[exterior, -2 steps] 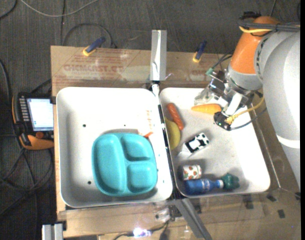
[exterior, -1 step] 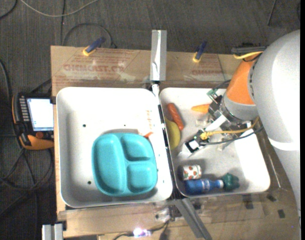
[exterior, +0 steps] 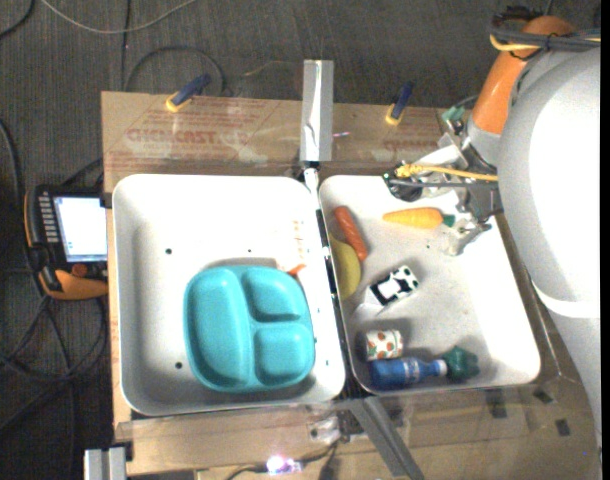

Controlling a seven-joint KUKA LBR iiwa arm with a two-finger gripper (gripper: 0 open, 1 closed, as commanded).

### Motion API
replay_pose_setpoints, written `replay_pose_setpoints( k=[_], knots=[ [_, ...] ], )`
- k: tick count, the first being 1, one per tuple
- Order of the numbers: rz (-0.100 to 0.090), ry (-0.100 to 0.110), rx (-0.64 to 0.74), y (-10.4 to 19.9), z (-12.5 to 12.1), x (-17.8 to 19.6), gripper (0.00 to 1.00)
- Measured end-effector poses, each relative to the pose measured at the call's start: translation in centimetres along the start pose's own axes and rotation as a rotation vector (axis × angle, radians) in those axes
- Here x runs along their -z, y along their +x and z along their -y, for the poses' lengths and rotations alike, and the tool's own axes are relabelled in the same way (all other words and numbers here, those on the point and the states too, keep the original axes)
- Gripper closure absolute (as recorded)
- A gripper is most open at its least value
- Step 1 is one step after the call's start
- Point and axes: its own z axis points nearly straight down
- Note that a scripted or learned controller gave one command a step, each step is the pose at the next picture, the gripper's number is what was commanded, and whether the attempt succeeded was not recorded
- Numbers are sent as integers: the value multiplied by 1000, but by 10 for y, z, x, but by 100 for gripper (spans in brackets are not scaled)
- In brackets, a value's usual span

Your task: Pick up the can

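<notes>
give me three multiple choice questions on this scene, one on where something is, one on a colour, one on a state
1. Where does the can lie?
A. in the right bin, just above the blue bottle
B. on the divided plate
C. outside both bins

2. What colour is the divided plate in the left bin?
A. red
B. turquoise
C. black

3. What state is the can in?
A. lifted by the arm
B. resting on the bin floor, apart from the gripper
C. stacked on the carrot

Answers: 1 A, it sits near the right bin's front edge beside the bottle. 2 B, the plate is plainly turquoise. 3 B, the gripper is at the bin's far corner near the carrot.
</notes>
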Motion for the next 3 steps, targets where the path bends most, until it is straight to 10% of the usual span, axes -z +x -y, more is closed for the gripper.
replay_pose_setpoints(
  k=[1, 2, 3],
  knots=[
    [1, 0, 0, 0, 0, 0, 0],
    [-10, -1, 167, -23, 15, -117, 0],
    [0, 0, 174, -17, -27, -2, 0]
  ],
)
